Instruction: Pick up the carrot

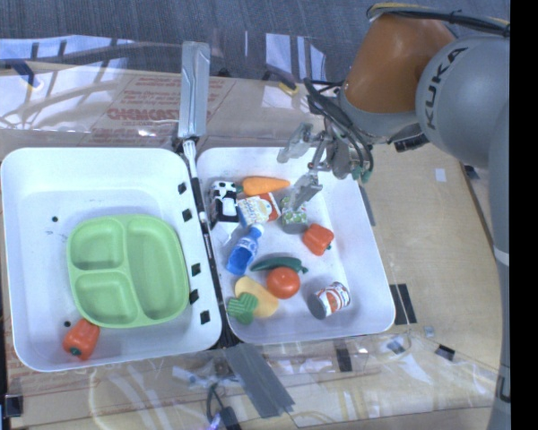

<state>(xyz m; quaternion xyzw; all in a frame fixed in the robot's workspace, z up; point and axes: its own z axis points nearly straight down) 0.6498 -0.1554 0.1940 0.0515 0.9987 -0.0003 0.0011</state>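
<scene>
Arm's in from the right, grey w/ orange band, gripper (298, 170) hanging over the back of the right bin (369, 267). Fingers spread apart, nothing between them; one metal tip sits up near the rim, the other dips toward a small greenish lump (293, 216). Carrot (264, 185) lies flat just left of the lower tip, smooth orange cone, narrow end toward the bin's mid wall, touching a white packet (255, 210). Crowded below: blue bottle (244, 249) tilted, glossy red tomato (283, 281), dark green pod (278, 262), orange pepper (318, 237), striped can (329, 298) on its side, yellow piece (260, 298). Open floor mostly along right wall. Left bin (27, 204): green plastic tray (125, 269) w/ 3 compartments, small orange-red veg (81, 339) at near corner. Bench (430, 240) is pale wood.
</scene>
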